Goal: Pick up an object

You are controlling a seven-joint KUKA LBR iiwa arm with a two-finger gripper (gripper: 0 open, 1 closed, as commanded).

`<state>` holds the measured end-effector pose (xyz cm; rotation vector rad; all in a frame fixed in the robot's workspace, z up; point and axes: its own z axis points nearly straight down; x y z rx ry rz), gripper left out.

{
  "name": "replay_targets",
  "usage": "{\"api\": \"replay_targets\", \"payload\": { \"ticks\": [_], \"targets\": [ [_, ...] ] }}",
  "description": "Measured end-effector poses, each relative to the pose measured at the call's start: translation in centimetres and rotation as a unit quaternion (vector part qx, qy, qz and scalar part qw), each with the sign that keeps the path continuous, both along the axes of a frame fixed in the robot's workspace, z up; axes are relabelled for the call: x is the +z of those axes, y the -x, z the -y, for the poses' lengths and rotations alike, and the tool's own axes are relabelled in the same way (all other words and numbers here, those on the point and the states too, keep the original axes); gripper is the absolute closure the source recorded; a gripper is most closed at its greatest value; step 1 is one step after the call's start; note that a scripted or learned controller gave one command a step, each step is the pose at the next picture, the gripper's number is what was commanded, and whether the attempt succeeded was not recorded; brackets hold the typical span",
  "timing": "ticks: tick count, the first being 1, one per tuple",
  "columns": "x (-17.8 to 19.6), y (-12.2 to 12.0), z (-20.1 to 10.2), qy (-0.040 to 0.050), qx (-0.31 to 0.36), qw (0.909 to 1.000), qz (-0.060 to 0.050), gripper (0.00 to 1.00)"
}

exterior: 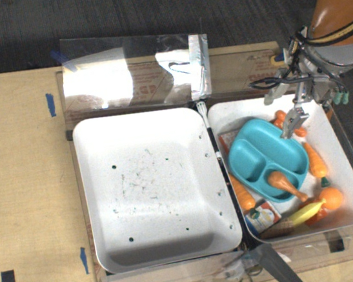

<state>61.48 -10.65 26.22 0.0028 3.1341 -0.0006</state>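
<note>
From my screen, the left bin (150,186) sits bare white with a few dark specks on its floor, and a sheet of clear plastic (134,74) glares along the back edge behind it. Moving across the divider, the right bin (352,164) is where all the candidates lie. A teal divided tray (263,154) takes up the middle, tilted over the pile, with an orange carrot-shaped toy (281,183) lying in its lower compartment. Under its lower edge I see a small printed carton (262,216), then a yellow banana-like piece (306,212) and a round orange fruit (332,198) toward the near right corner; a slim orange piece (316,162) rests just beside the tray's right rim.

The gripper (294,120) hangs at the tray's upper right corner, close to its rim; I see nothing between its fingers, and whether they are spread or closed I cannot tell at this angle.

I judge the tray to be light, stiff moulded plastic, smooth and likely slippery, so a pinch across the thin raised rim or an inner divider wall looks the best hold; gripped at one corner it may swing and spill the carrot. The carrot looks like an easier grasp across its narrow body, if the fingers can reach into the compartment.
</note>
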Motion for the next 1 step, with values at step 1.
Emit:
{"api": "replay_targets", "payload": {
  "ticks": [1],
  "targets": [
    [-16.08, -2.36, 6.03, 0.0014, 0.014, 0.9999, 0.004, 0.0]
  ]
}}
